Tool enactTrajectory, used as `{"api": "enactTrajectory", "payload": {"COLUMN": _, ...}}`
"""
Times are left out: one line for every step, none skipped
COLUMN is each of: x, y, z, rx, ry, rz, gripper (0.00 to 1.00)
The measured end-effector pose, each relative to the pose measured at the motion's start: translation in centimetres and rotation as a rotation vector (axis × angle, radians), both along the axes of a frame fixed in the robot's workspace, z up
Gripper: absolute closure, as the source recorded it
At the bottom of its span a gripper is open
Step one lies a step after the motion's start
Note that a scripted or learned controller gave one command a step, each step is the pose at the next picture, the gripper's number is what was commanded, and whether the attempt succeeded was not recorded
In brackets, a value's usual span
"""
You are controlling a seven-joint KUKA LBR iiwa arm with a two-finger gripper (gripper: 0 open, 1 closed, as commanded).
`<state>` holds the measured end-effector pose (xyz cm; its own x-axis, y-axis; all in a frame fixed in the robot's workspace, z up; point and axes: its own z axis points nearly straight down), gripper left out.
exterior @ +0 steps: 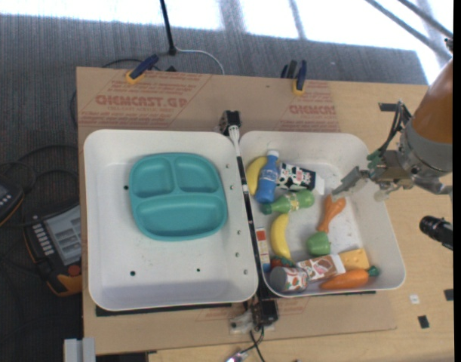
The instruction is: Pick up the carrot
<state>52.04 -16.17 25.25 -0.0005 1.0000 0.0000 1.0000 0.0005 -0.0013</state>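
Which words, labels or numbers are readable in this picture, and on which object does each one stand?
"CHEMCAST GP", red print on the brown board under the bins.
A second red print on the board's right part: partly hidden, probably the same word.
Carton label in the right bin: too small to read.
Cow-pattern carton: no readable text.

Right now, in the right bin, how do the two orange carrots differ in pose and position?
The upper carrot lies slanted, mid-bin, close under the end effector; the lower carrot lies almost flat along the bin's near wall.
The upper carrot has free floor around most of it; the lower carrot is crowded beside the milk carton and the cheese wedge.
Both are orange, tapered, and lie down in the right bin.
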Motion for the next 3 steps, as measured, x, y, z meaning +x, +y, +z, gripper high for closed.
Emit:
{"api": "enactTrajectory", "payload": {"x": 6.4, "y": -0.8, "z": 2.2, "rx": -0.001, "ry": -0.001, "rz": -0.26, "gripper": 0.0}}
{"api": "enactTrajectory", "payload": {"x": 7.0, "y": -1.0, "z": -7.7, "rx": -0.002, "ry": 0.003, "rz": -0.852, "gripper": 0.0}}
{"api": "enactTrajectory", "payload": {"x": 13.4, "y": 1.6, "z": -4.5, "rx": -0.001, "ry": 0.001, "rz": -1.051, "gripper": 0.0}}
